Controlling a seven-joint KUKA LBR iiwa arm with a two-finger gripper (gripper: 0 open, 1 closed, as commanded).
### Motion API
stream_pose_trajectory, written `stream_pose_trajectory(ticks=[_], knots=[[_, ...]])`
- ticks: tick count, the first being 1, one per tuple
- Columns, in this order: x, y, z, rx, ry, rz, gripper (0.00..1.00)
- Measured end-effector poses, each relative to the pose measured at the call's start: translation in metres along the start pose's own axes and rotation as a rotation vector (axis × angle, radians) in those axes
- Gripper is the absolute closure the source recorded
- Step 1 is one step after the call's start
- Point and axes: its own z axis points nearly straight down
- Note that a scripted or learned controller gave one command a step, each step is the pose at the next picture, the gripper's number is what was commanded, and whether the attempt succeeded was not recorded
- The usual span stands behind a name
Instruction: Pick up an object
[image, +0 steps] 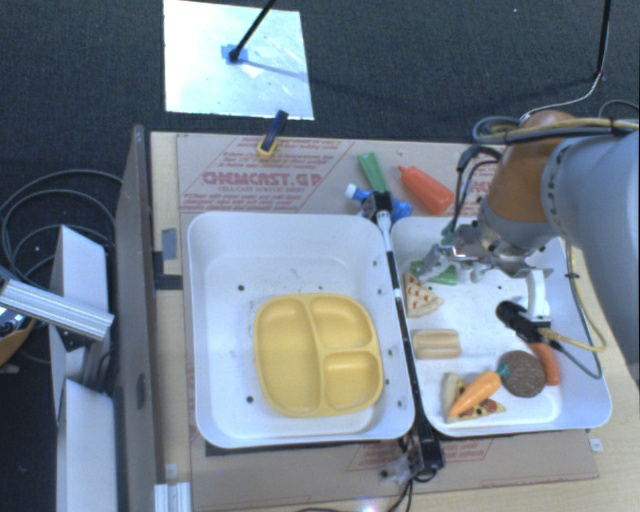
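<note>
Camera view puts the tool (437, 263) low in the right bin (598, 408), at its far-left corner close to the rim that divides the two bins. The arm (590, 200) slants in over the bin's far edge. The tool's tip sits right over a small green piece (447, 274), the item closest to it and, in my judgement, the one being tried for. From this angle you cannot tell whether the tool is released or clenched, or whether it touches the green piece or only hangs above it, so don't count anything as held.

The other candidates lie loose and apart on the same bin floor, which leaves room to come down beside each:
- a pizza slice (421, 297) just beside the green piece, against the dividing rim
- a pale bun (437, 344) nearer you
- a carrot (474, 391) lying across a second slice in the near corner
- a brown disc (522, 373) beside the carrot

The left bin (215, 250) carries only a yellow divided plate (318, 352), flat and broad, and probably a poor grasp.

Watch the green piece's place near the corner. The rim and the pizza slice crowd one side, so a closing tool could nudge either one or push the piece against the wall instead of catching it.
</note>
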Motion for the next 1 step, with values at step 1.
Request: stream_pose_trajectory(ticks=[1], knots=[[0.0036, 0.0049, 0.0092, -0.007, -0.001, -0.003, 0.00]])
